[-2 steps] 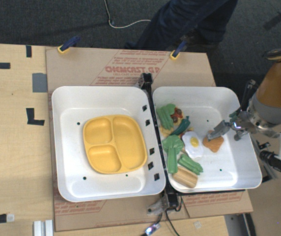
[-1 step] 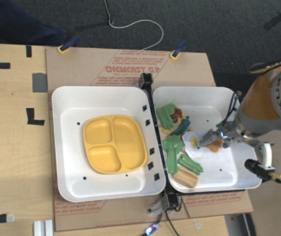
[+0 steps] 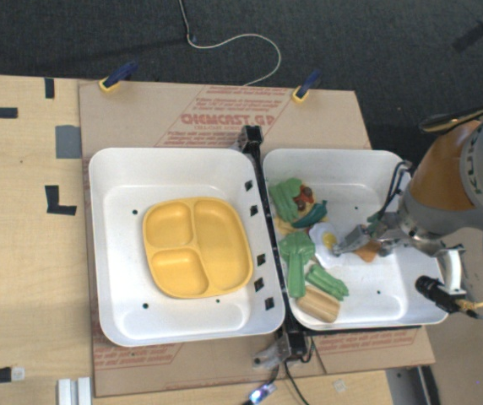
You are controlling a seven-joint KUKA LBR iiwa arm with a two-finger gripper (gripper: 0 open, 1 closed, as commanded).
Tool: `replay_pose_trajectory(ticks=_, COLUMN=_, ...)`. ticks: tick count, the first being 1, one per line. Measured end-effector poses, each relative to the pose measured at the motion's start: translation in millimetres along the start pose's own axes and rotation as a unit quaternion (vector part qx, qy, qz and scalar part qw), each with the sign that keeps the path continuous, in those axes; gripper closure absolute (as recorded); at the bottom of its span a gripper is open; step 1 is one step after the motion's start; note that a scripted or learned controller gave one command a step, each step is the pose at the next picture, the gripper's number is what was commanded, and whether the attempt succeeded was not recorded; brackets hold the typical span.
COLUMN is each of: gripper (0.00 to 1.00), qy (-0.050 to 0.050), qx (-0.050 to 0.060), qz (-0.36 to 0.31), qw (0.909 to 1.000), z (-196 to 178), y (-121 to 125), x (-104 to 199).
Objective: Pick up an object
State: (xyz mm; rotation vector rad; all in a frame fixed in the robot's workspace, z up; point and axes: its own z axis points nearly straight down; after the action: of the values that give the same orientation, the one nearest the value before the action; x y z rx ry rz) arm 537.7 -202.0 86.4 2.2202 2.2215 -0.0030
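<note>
My gripper reaches into the right bin from the right and hangs low over its middle. Just left of its tip lie a small white piece and a green leafy toy. A small orange piece sits directly beneath the gripper's body. Farther back is a green toy with a red bit and a yellow piece. Toward the front lie another green toy and a tan block.
The left bin holds a yellow divided plate. A black divider clamp sits between the bins at the back. The grey and orange arm overhangs the right bin's right edge. Cardboard underlies both bins.
</note>
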Motion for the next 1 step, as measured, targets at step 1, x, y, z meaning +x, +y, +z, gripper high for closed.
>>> replay_pose_trajectory(ticks=1, gripper=1.0, qy=-0.001, qx=-0.002, qz=0.0, qw=1.0, z=-10.7, y=0.7, x=0.2)
